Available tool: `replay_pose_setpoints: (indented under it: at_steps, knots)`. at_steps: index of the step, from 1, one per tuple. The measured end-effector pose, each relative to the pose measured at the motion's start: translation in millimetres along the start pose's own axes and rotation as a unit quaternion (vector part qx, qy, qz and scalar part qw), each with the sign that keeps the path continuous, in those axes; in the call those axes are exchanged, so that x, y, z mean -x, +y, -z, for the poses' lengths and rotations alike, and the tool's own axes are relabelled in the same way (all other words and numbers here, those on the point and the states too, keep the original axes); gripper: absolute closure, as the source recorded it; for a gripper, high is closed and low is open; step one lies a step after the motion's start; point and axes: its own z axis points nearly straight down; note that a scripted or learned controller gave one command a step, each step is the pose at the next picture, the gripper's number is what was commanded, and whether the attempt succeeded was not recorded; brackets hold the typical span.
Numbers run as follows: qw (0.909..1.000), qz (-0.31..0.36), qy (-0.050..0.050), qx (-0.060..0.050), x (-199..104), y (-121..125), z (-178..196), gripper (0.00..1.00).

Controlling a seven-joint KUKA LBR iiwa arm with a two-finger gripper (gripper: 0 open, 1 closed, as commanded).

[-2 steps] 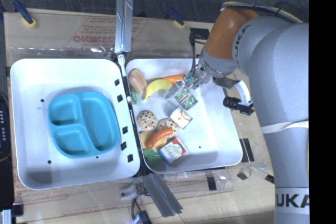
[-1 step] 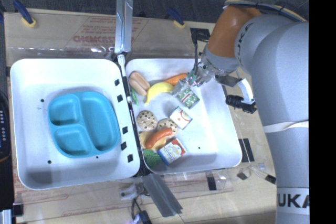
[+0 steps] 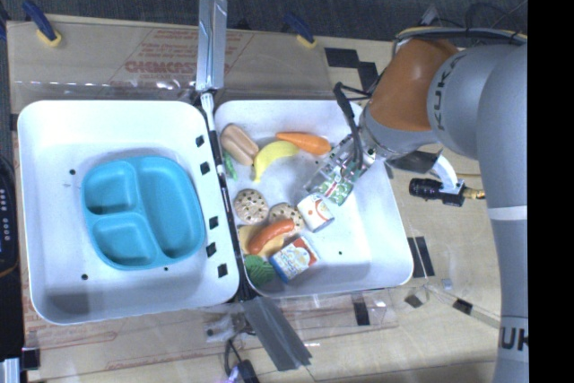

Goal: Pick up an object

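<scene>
In the right-hand bin [image 3: 386, 233], a heap of toy food is lying toward the left and middle of the floor; a small white carton with a red mark [image 3: 315, 211] is sitting just beside the gripper [image 3: 336, 179], at its lower left, and whether the two are touching cannot be told. The gripper is hanging low over the bin, tilted down toward the left; how far it is opened cannot be made out, and nothing is showing in its hold. Above it an orange carrot [image 3: 305, 142] is lying crosswise, with a yellow banana [image 3: 272, 159] curving just below and left of it; a tan bread roll [image 3: 239, 142] is resting near the bin's upper left corner, beside the banana. Lower down, two round speckled cookies [image 3: 250, 205] are sitting near each other; a hot dog in a bun [image 3: 268, 237] is lying beneath them; an orange-and-blue juice box [image 3: 292, 258] is standing tilted just right of it, and a green leafy piece [image 3: 258, 271] is poking out at the bottom left corner. The grey arm [image 3: 475, 112], with its orange band [image 3: 408, 90], is reaching in from the right. In the left-hand bin [image 3: 45, 282] a blue divided tray [image 3: 142, 211] is lying flat near the middle; the two bins are standing touching along a dark divider.
</scene>
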Motion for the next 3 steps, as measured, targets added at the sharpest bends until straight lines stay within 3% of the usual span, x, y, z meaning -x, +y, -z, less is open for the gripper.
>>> replay_pose_setpoints:
  at_steps: [1,2,3]
  knots:
    - [0.9539,-0.300,0.001,0.000,-59,90,-1,1.00]
    - [0.9690,-0.247,0.001,-0.001,-100,18,-1,1.00]
    - [0.9595,-0.282,-0.001,0.003,-147,54,104,1.00]
